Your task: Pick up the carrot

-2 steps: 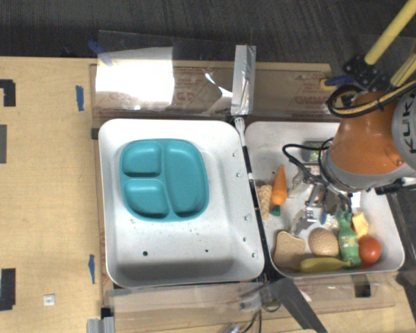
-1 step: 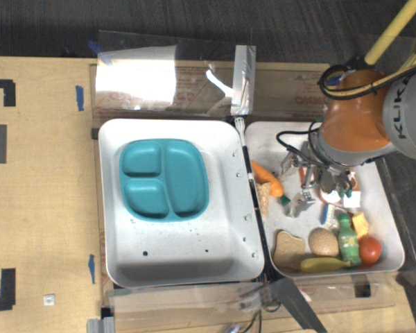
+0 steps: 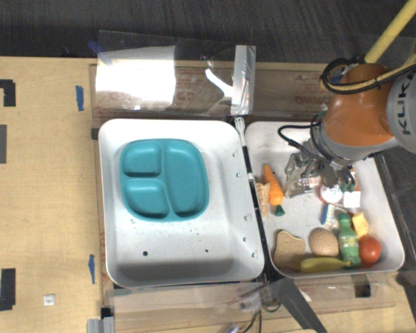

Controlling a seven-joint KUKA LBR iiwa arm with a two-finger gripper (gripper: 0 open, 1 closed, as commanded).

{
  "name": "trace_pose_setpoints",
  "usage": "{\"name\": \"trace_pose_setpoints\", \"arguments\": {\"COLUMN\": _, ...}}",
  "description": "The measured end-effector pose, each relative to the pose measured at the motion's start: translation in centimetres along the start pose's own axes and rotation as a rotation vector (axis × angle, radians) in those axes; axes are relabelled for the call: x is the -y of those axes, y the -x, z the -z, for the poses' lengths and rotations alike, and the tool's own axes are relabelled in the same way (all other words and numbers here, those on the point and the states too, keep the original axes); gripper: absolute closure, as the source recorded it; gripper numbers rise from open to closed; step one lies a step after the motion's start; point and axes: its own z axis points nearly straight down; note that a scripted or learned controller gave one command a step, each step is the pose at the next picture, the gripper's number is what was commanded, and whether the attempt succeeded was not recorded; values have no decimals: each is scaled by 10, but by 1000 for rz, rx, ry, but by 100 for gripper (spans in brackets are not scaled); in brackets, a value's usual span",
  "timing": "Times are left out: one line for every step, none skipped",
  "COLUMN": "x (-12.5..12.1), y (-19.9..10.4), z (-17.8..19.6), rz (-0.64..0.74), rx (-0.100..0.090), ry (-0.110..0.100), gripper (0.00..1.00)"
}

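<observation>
the carrot (image 3: pixel 272 188) lies in the right bin (image 3: pixel 392 207), close to its left wall, slanted with its orange body toward the far side and a green tip toward the near side. the gripper (image 3: pixel 306 175) hangs over the same bin just right of the carrot, apart from it, nothing visible between its metal parts (how wide it stands, i cannot tell). along the near right of this bin sit a slice of bread (image 3: pixel 288 248), a brown round piece (image 3: pixel 323 241), a green bottle (image 3: pixel 347 238), a tomato (image 3: pixel 370 250) and a yellow block (image 3: pixel 360 223). the left bin (image 3: pixel 225 255) holds a teal divided plate (image 3: pixel 164 178).
</observation>
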Motion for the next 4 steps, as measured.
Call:
{"name": "trace_pose_setpoints", "arguments": {"x": -56, "y": 31, "z": 85, "rz": -146, "rx": -15, "ry": 5, "gripper": 100}}
{"name": "trace_pose_setpoints", "arguments": {"x": -54, "y": 29, "z": 82, "rz": -149, "rx": -21, "ry": 4, "gripper": 0}}
{"name": "trace_pose_setpoints", "arguments": {"x": -9, "y": 4, "z": -7, "rz": -246, "rx": -17, "ry": 2, "gripper": 0}}
{"name": "trace_pose_setpoints", "arguments": {"x": -10, "y": 5, "z": 3, "rz": -244, "rx": -13, "ry": 2, "gripper": 100}}
